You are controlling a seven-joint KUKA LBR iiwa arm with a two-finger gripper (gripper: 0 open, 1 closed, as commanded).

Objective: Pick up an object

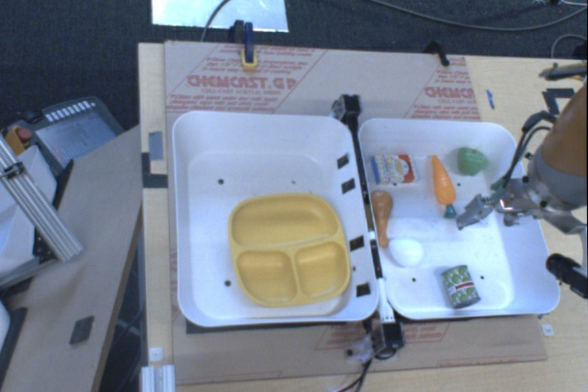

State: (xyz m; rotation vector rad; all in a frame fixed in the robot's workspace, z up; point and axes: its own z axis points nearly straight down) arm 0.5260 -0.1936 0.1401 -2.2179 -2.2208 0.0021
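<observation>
While the arm (560, 162) reaches in from the right, nearest the camera in the right bin (528, 289) stands a small green can (460, 285) with a red label, close to the front wall. Behind it, to the left, a white egg (405, 251) lies just in front of a brown drumstick-shaped piece (381, 209). In the left bin (202, 197) a yellow three-compartment tray (289, 249) sits toward the front. The gripper (472, 214) hovers over the right bin's middle; its fingers look slightly parted with nothing between them, though the view is too coarse to be sure. Just beside the tips lies an orange carrot (444, 183), its green end toward the gripper. Farther back sit a red-and-white packet (392, 168) and a green rounded object (471, 161). The bench (303, 73) beyond bears printed cardboard.
</observation>
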